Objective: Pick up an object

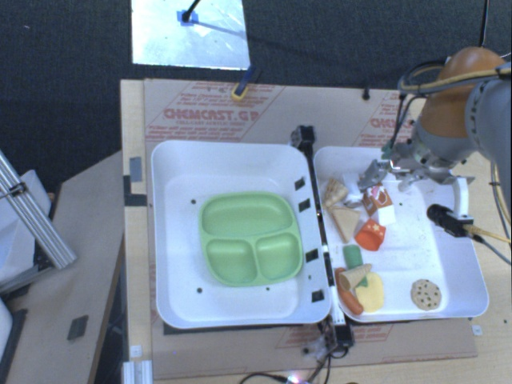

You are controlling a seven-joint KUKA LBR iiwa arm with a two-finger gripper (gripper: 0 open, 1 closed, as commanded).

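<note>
The metal two-finger gripper [376,174] on the grey arm hangs low over the upper part of the right-hand shallow white bin [464,274]; I cannot tell whether it is parted or clenched, and nothing is seen caught in it. This looks like the reach-in step before a grasp. Just beneath it lies a small brown-and-white box-like toy [379,202], touching an orange-red wedge-shaped toy [370,234]. The likely next move is a short descent centred on that box, closing without snagging its neighbour. It looks light, rigid and small
</note>
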